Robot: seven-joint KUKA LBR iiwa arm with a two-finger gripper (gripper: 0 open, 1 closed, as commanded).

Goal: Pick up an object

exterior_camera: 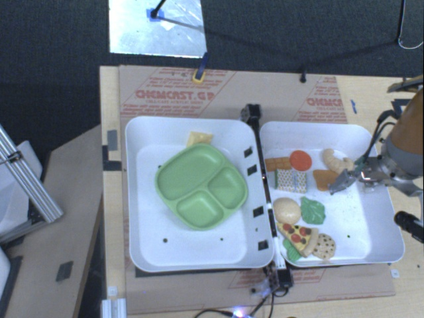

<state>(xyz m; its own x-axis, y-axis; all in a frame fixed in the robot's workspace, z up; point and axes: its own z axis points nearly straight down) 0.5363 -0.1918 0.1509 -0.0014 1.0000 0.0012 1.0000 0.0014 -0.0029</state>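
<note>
The right bin [377,234] holds several toy foods. Among them are a red tomato slice [301,159], an orange sausage [277,163], a patterned box [292,179], a tan bun [287,210], a green leaf [313,211], a pizza slice [297,236] and a cookie [322,246]. A cream-coloured piece [333,158] and an orange wedge [322,178] lie at the bin's upper middle. My gripper [342,181] hangs low over the right bin, right beside the orange wedge and just below the cream piece. I see nothing held in it.
The left bin [142,244] carries a green divided plate [201,185] and a small yellow piece [199,138] near its far wall. A black divider [260,177] runs between the bins. The arm [404,151] comes in over the right bin's right rim.
</note>
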